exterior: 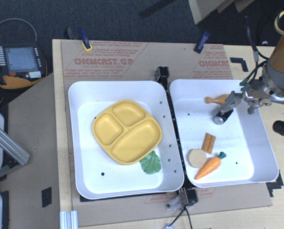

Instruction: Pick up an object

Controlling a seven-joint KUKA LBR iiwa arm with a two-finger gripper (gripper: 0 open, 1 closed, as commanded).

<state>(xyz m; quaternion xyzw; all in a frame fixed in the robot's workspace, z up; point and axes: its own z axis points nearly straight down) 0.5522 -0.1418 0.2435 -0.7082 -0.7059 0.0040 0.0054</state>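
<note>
Carrot (208, 167) near right bin's (256, 128) front edge: light, rigid, smooth plastic; grasp across thick middle. Gripper (223, 114) empty; opening can't be judged.

You see the gripper (221, 116) hanging over the far part of the right bin (256, 142). A tan drumstick-shaped piece (217, 99) lies just beyond its fingertips. Nearer than the fingers, well apart from them, lie a brown cracker (208, 143), a beige disc (197, 158) and a toy carrot (209, 166). Off to the fingers' left, the left bin (80, 128) holds a yellow divided plate (127, 130) and a green leaf (151, 162).
</note>
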